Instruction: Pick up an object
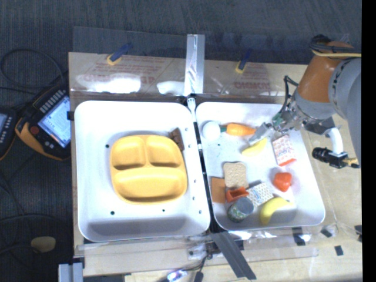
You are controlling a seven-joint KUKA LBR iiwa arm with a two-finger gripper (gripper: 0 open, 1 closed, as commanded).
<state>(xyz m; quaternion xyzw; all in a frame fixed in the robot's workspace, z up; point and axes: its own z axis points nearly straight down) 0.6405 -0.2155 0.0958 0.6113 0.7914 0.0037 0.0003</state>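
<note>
The right bin (311,184) holds several small objects: a white egg (210,131), an orange carrot (239,129), a yellow wedge (254,148), a red-and-white box (284,150), a bread slice (235,174), a red tomato (282,181), a round can (239,210) and a yellow lemon (272,207). My gripper (275,125) is low over the bin's far right part. It sits between the carrot's tip and the red-and-white box, just above the yellow wedge. Nothing is visibly lifted.
The left bin (94,216) carries a yellow divided plate (148,168) with a small brown piece (175,137) at its far right corner. A brown cracker (217,188) and a checked packet (261,192) lie near the bread. The grey arm (329,87) enters from the right.
</note>
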